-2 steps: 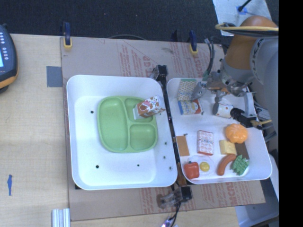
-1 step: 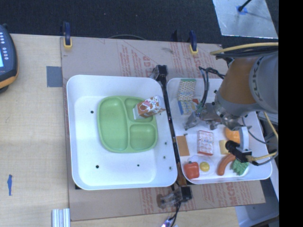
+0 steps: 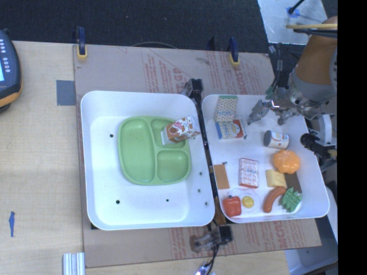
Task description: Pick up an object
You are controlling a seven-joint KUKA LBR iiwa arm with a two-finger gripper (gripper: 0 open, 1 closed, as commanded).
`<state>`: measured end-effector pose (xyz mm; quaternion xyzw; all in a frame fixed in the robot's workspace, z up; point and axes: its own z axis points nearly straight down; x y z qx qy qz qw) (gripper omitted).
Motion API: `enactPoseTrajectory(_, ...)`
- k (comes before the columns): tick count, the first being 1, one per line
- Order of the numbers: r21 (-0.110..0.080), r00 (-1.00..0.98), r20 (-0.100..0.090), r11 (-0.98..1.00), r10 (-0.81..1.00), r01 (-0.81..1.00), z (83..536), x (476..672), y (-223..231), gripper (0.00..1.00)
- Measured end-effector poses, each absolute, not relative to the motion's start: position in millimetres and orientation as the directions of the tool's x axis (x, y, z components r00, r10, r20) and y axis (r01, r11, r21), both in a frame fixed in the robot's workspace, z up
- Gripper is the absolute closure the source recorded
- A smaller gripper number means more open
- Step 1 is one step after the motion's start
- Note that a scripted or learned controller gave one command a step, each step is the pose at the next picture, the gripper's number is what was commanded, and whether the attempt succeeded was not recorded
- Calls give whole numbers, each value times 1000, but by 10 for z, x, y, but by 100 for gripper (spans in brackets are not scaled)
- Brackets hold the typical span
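My gripper (image 3: 269, 114) hangs over the upper right part of the right bin (image 3: 321, 208), its two fingers spread apart with nothing between them. Just below it lies a small white bottle (image 3: 276, 138), and to its left a blue and white carton (image 3: 230, 129) under a green patterned box (image 3: 226, 107). An orange (image 3: 286, 161) sits further down. In the left bin (image 3: 100, 199) a small red and white carton (image 3: 180, 130) rests on the upper right edge of a green divided plate (image 3: 153, 150).
The right bin also holds a red and white packet (image 3: 248, 172), a brown cracker (image 3: 221, 176), a yellow cheese slice (image 3: 276, 179), a sausage (image 3: 273, 199), a green leafy toy (image 3: 291, 200) and a red pepper (image 3: 231, 205). A pendant (image 3: 7, 67) lies at the far left.
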<state>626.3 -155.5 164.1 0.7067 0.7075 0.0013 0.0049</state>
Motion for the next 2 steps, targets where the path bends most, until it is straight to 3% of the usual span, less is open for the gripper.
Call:
enactPoseTrajectory(1, 0, 2, -8, -2, 1000, 1000, 1232, 5838, -2181, 0)
enactPoseTrajectory(2, -8, -4, 2, 4, 1000, 1000, 900, 5421, -1977, 0)
